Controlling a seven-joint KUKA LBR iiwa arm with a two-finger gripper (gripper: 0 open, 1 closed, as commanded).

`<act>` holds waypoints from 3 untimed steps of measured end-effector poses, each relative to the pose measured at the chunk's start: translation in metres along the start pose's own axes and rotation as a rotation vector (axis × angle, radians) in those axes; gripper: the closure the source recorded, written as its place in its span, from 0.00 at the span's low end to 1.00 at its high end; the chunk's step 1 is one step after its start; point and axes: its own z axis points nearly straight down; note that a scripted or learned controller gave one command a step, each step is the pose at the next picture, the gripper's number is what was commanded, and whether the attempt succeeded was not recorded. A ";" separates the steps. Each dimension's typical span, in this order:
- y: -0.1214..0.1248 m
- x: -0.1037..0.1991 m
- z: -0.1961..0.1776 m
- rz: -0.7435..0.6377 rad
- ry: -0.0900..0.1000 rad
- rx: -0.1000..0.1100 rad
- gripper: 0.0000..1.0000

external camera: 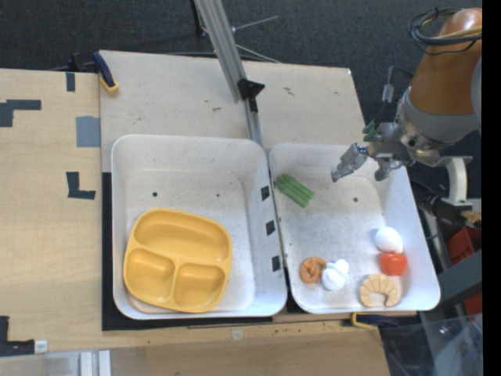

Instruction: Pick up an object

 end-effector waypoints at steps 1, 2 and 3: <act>0.000 0.000 0.000 0.000 0.000 0.000 0.00; -0.002 0.005 0.064 0.001 0.000 0.006 0.00; -0.010 -0.001 0.123 0.002 0.000 0.006 0.00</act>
